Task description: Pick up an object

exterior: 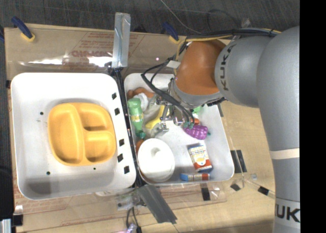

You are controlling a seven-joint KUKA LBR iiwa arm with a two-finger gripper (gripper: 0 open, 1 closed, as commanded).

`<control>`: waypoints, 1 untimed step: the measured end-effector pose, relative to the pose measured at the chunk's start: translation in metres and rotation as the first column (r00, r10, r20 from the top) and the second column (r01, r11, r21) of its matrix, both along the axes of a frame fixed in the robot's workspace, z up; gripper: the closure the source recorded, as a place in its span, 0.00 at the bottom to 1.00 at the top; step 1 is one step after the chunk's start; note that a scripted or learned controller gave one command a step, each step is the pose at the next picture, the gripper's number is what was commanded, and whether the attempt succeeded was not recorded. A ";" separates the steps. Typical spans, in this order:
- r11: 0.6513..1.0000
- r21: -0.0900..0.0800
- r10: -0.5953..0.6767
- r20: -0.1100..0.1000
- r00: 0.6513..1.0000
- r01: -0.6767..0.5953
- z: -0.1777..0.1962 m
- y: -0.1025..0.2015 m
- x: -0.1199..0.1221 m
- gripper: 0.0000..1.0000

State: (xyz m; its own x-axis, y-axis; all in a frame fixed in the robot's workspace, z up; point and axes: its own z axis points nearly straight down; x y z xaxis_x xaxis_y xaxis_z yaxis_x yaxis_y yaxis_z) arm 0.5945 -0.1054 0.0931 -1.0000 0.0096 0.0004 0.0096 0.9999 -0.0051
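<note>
My gripper (172, 117) is down in the right bin (220, 140), under the orange band of the arm. Its metal fingers reach among the objects near a yellow item (153, 123) and a green bottle (135, 114). A purple grape bunch (196, 131) lies just right of it. A white round container (156, 158) sits at the bin's front left, a small orange-and-white carton (199, 156) to its right, and a marker (194, 177) along the front wall. The arm hides the bin's back part.
The left bin (25, 125) holds a yellow divided tray (81, 132). A black divider with clips (122, 125) runs between the bins. Blue clamps (23, 28) and tape sit along the back edge of the bench.
</note>
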 end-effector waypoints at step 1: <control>0.998 0.004 -0.058 0.004 0.998 0.058 0.000 -0.010 0.010 0.00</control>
State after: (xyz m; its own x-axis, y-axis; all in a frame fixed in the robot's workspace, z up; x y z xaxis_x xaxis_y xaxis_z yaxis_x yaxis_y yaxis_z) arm 0.6047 -0.1150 0.0931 -0.9977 0.0673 -0.0037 0.0673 0.9977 -0.0006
